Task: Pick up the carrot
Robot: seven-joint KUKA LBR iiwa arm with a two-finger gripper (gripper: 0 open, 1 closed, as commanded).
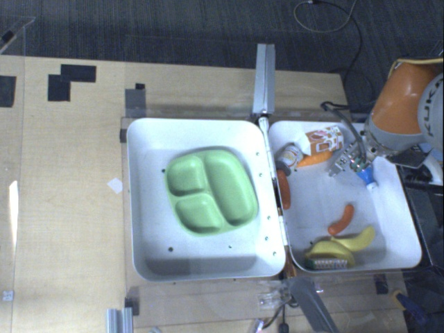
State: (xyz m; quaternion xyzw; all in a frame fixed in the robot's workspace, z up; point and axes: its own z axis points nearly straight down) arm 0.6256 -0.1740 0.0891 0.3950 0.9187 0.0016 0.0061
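A pale wooden bench carries two shallow white bins, with dark carpet and a loose cable beyond it. Taking the right bin as landmark: the carrot lies near its far wall, one end touching a small can and just beside a printed carton. The gripper hangs just beside the carrot's other end; I cannot tell how wide it stands, and nothing shows within it. A blue-capped item sits next to it. Two sausages and a banana lie toward the bin's near side; the left bin holds a green tray. The likely trouble is crowding: closing here could catch the carton or nudge the can, and the tapered carrot could roll aside.
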